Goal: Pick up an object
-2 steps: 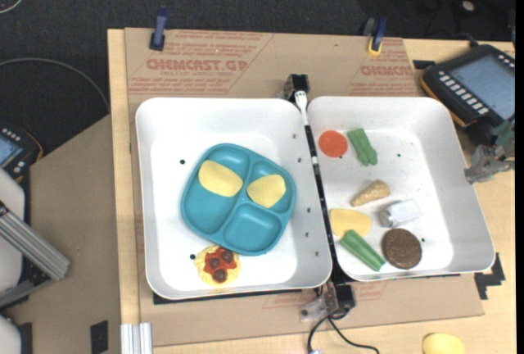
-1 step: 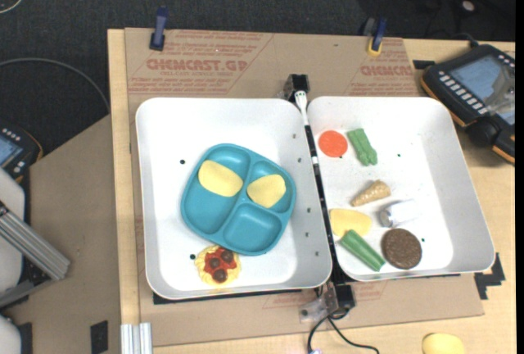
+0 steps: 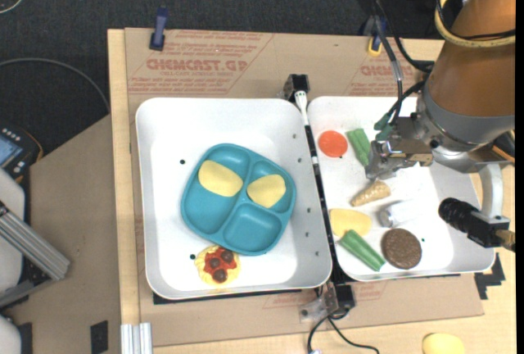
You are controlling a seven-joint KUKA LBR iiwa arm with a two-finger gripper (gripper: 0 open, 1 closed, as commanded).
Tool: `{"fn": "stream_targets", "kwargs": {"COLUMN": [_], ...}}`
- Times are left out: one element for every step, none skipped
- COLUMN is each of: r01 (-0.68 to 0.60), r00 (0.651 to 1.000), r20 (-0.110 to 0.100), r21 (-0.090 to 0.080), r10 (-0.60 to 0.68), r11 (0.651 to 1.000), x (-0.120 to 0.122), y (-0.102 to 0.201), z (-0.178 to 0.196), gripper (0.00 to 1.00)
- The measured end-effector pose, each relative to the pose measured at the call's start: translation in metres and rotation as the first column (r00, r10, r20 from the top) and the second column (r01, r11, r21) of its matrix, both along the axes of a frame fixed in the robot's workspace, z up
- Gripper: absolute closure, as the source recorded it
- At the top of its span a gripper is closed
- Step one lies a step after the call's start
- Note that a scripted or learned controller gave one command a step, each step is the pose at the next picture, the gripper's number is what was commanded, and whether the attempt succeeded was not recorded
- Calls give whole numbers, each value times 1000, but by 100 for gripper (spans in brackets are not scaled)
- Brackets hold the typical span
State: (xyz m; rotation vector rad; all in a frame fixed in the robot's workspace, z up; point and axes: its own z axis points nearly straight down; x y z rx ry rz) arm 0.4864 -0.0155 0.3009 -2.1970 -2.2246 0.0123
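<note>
Your end effector (image 3: 383, 166) hovers just at 12 o'clock of the cone (image 3: 371, 192); grip state unclear, nothing lifted yet.

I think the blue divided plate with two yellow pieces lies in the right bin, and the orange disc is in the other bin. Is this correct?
Not quite. The camera view shows the blue divided plate with its two yellow pieces in the left bin. The orange disc is in the other bin, on the right.
</note>
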Motion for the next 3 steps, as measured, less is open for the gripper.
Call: {"fn": "stream_targets", "kwargs": {"r01": [3,6,18], "r00": [1000,1000,1000], "r20": [22,22,6], "r21": [-3,-3,-8], "r10": [-3,-6,-18], "r11": [1000,1000,1000], "x": [-7,-7,-8], "y": [85,141,95], "z": [57,96,19], "gripper": [100,100,100]}}
